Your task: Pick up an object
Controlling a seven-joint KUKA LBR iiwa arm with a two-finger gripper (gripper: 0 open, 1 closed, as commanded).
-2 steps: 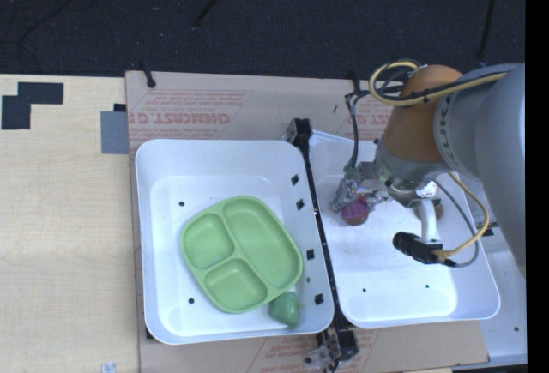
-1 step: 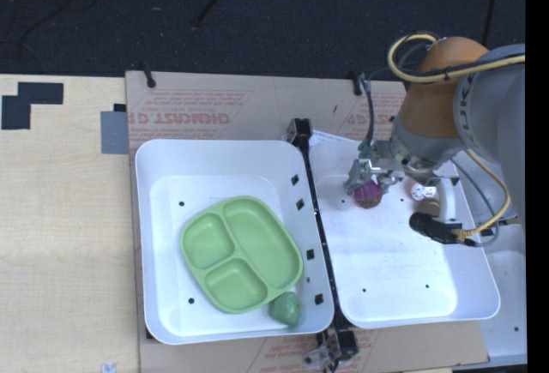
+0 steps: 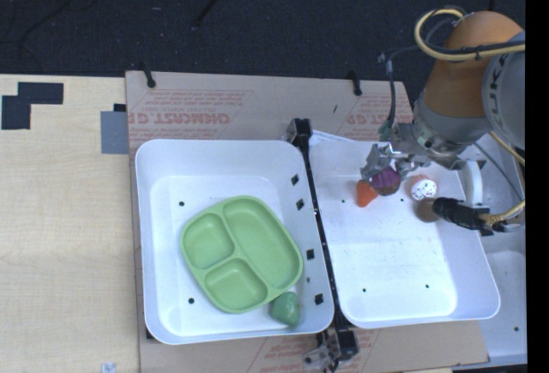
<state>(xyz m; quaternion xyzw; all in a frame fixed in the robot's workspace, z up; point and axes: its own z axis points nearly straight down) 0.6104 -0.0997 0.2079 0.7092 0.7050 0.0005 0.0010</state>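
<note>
My gripper (image 3: pixel 385 167) hangs over the far left part of the right bin (image 3: pixel 403 277). A small purple thing (image 3: pixel 389 182) sits right at its tip; whether it is gripped or lies on the bin floor is unclear. An orange piece (image 3: pixel 366 194) touches the purple thing on its left. To the right of these lie a white round thing with dots (image 3: pixel 423 189) and, just in front of it, a brown thing (image 3: pixel 425 210).
The left bin (image 3: pixel 163 183) holds a green three-part plate (image 3: pixel 241 253) and a small green lump (image 3: pixel 286 309) at its near right corner. A black divider (image 3: pixel 313 225) runs between the bins. The arm's orange band (image 3: pixel 472 63) rises at the right.
</note>
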